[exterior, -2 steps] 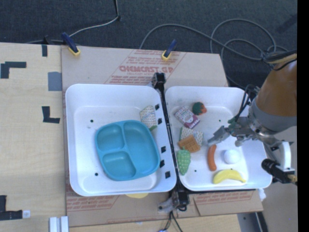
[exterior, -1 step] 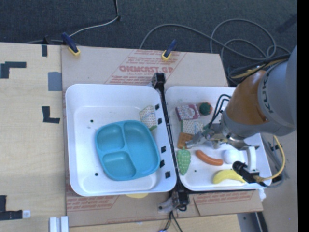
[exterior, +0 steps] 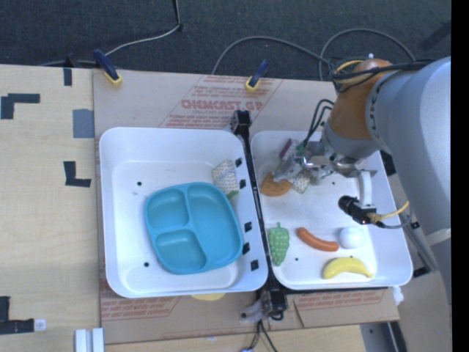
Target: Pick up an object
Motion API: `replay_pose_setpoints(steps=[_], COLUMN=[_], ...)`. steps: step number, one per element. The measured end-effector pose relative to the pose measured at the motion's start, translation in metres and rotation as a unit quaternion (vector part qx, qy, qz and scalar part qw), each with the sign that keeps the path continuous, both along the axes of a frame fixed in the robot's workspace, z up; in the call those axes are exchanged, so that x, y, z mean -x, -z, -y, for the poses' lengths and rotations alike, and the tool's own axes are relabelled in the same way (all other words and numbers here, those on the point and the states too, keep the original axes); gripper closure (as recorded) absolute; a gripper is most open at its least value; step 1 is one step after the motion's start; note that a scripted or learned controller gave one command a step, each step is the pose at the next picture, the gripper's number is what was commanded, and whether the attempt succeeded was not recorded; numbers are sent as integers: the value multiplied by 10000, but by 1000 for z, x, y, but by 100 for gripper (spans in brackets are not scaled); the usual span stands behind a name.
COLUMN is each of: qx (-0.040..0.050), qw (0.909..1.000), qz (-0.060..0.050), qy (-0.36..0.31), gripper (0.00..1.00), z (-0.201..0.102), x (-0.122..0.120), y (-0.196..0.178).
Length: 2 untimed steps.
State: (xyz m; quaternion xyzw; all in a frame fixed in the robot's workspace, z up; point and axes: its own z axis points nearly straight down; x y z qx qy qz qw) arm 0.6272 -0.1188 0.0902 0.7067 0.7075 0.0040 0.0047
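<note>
While the yellow banana (exterior: 346,268) lies nearest at the right bin's (exterior: 396,259) six o'clock, a white ball (exterior: 352,236), orange sausage (exterior: 317,240) and green grapes (exterior: 278,243) lie just beyond. Farther, at ten o'clock, the jaws (exterior: 297,169) crowd a brown pastry (exterior: 275,186) and speckled packet (exterior: 300,184); whether they are apart, I cannot tell. A blue tray (exterior: 193,226) fills the left bin (exterior: 117,196).

A robotics test lab: two shallow white bins (exterior: 110,196) sit side by side on a cardboard sheet (exterior: 190,105) clamped to a wooden bench (exterior: 44,218), black tape marks (exterior: 18,105) left of the sheet, cables (exterior: 176,20) trailing over dark carpet (exterior: 73,13) behind it, a grey-and-orange industrial arm (exterior: 381,108) alongside.
</note>
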Motion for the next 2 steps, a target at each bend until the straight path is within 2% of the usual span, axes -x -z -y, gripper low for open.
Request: replay_pose_setpoints(steps=[1,2], qx=[16,23], qw=[10000,10000], qz=[-46,-49], qy=[14,7], gripper=[0,100], z=[-13,-13], x=[-42,-43], y=[1,-9])
